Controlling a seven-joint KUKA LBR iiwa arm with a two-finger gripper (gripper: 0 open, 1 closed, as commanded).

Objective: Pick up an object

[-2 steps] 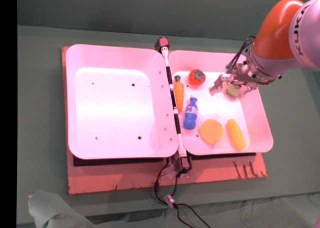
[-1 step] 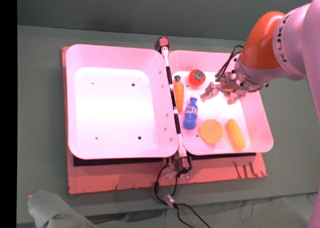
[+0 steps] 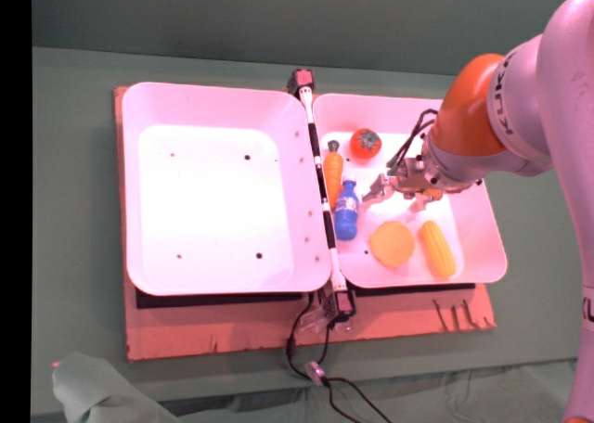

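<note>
The right bin point(image 3: 483, 226) holds a red tomato point(image 3: 365, 143), an orange carrot point(image 3: 333, 173), a blue bottle point(image 3: 346, 210), a flat orange-yellow round piece point(image 3: 393, 244) and a yellow corn cob point(image 3: 437, 249). My gripper point(image 3: 397, 186) hangs over the middle of this bin, right of the bottle, below the tomato and just above the round piece and the corn. Its fingers look spread, and nothing shows between them.
The left bin point(image 3: 148, 134) lies beside the right one, with a black-and-white divider rail point(image 3: 317, 171) between them. A cable point(image 3: 316, 356) trails off the front of the brown board. A green cloth point(image 3: 93, 393) sits at the lower left.
</note>
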